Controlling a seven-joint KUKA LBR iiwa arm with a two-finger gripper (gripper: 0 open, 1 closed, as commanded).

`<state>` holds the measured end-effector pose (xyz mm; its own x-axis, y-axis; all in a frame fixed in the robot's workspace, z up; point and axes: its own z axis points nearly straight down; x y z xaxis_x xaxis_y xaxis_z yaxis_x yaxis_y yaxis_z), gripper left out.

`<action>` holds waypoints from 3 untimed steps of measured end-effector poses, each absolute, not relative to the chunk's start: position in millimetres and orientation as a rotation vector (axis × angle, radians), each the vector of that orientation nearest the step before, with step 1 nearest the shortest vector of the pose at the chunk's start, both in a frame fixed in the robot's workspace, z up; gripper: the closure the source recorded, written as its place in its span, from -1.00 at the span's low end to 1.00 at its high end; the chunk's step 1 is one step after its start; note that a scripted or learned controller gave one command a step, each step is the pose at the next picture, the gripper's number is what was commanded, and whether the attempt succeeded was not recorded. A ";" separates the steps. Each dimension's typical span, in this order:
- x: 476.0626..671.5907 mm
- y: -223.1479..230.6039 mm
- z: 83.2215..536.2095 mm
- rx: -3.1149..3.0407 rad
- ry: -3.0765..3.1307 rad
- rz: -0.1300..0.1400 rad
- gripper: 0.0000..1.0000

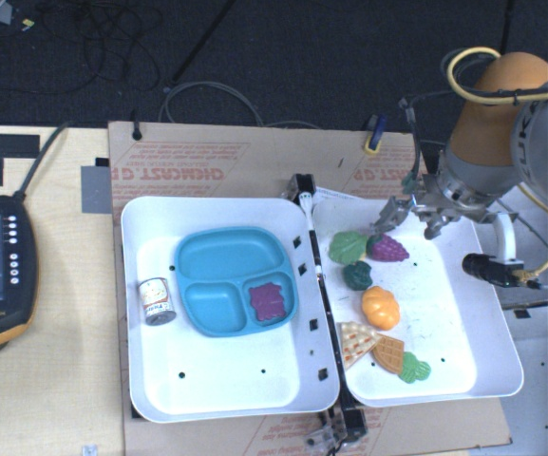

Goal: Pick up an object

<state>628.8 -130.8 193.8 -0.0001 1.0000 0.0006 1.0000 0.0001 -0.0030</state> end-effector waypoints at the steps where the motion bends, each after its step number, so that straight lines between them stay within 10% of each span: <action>1: 591.3 -101.1 82.4 -2.220 -2.215 0.006 -1.00; 2: 509.7 -117.0 87.1 -2.220 -2.211 0.008 -1.00; 3: 605.7 -91.6 91.0 -2.219 -2.229 -0.006 -1.00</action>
<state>605.7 -91.6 91.0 -0.0049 1.0000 0.0001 1.0000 0.0049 0.0052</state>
